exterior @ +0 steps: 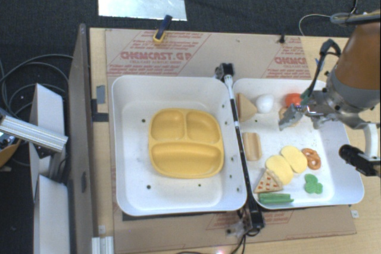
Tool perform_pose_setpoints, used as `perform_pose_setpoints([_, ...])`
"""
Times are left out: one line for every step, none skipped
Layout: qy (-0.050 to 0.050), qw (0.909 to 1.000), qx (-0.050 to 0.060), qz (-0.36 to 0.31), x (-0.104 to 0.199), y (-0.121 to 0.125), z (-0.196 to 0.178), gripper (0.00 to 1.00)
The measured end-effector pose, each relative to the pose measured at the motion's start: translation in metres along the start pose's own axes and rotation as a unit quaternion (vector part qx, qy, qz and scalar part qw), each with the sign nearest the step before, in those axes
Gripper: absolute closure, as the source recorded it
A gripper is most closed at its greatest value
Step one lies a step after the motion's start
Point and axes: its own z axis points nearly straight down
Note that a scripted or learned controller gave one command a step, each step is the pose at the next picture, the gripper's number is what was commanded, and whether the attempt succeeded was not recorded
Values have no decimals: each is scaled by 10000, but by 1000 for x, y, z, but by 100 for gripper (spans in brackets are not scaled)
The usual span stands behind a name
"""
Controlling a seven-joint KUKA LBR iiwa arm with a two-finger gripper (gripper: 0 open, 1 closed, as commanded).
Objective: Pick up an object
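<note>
My gripper (291,118) hangs over the back half of the right bin (345,190), just in front of a red-orange toy (292,99). A white egg-shaped piece (264,103) lies to the gripper's left, beside a tan wedge (245,107). Nearer the front lie a bread-coloured stick (252,146), two yellow pieces (280,168) (293,157), a brown pretzel (311,158), a green broccoli (313,185), a pizza slice (268,182) and a green bean pod (275,199). I see nothing held in the gripper.
The left bin (128,128) holds a yellow divided plate (186,143). A black rod (237,128) runs along the divider between the bins. The grey arm with its orange band (360,65) covers the right bin's back right corner. A black cable (312,77) loops behind it.
</note>
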Motion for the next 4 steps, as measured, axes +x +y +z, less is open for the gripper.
perform_pose_setpoints([13, 10000, 30, 30, -11, -41, 169, 0])
perform_pose_setpoints([-34, 10000, -39, 28, -92, 7, 112, 0])
perform_pose_setpoints([-30, 10000, -12, 39, -14, 45, 156, 0])
perform_pose_setpoints([-29, 10000, -27, 27, -91, 97, 163, 0])
